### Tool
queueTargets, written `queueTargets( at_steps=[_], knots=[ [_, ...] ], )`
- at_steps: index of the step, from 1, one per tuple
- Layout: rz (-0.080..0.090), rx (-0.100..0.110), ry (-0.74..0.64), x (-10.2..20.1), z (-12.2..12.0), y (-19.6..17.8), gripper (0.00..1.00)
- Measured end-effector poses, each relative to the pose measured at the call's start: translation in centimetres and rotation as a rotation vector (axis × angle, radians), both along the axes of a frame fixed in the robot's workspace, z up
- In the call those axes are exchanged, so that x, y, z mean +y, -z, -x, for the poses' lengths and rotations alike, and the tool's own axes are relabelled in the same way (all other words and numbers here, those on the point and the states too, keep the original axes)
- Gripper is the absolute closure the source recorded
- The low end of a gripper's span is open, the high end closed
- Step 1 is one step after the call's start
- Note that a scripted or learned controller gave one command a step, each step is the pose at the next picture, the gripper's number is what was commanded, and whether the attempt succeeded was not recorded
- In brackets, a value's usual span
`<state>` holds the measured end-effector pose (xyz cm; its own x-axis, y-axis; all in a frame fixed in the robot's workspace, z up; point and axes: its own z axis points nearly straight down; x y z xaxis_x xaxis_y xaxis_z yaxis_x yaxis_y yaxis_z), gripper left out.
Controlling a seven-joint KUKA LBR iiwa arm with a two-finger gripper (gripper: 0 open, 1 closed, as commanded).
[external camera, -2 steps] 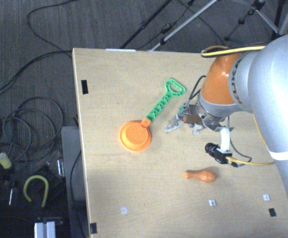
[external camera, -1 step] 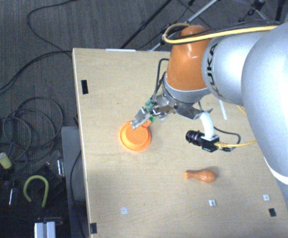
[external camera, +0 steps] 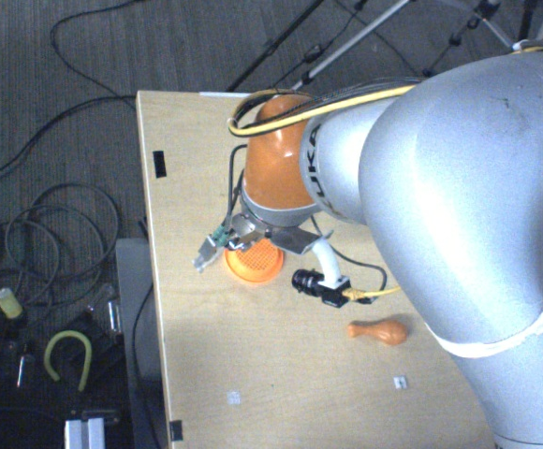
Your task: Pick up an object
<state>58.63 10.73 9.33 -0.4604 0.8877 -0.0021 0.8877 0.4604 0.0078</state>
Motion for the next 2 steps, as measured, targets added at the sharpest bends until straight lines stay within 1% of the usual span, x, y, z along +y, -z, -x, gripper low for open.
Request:
queueTargets(
  at_steps=[1,2],
  knots=[
    [0.000,-0.002,0.003,-0.2,-0.1,-0.9,1.00],
    [0.005,0.008,0.260,-2.9,-6.9,-9.0,1.00]
  ],
)
